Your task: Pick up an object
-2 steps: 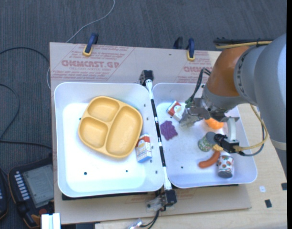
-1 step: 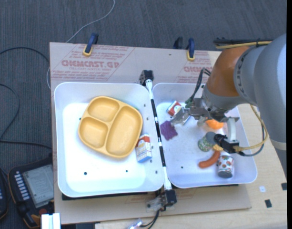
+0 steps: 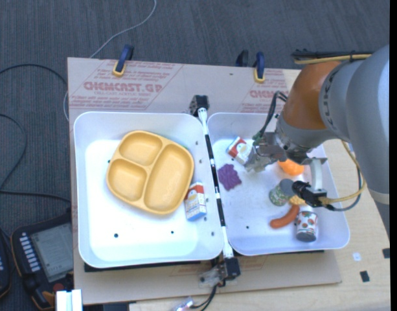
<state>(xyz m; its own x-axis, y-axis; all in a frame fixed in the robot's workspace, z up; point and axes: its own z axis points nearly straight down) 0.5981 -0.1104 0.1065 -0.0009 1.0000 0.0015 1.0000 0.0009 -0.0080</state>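
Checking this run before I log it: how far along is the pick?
Done: the arm has reached into the right bin, with the gripper low beside the red-and-white packet. In hand: nothing visibly held. Left: grasp and lift; the purple grapes, orange fruit and can all lie on the bin floor.

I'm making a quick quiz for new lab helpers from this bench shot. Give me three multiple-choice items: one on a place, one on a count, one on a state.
1. Where does the yellow plate lie?
A. left bin
B. right bin
C. floor

2. How many compartments does it have?
A. two
B. three
C. five

3. How does the small can rest?
A. stacked on the plate
B. on the right bin floor
C. hanging from a clamp

Answers: 1 A, it sits in the left bin. 2 B, ridges divide three wells. 3 B, it rests near the bin's front corner.
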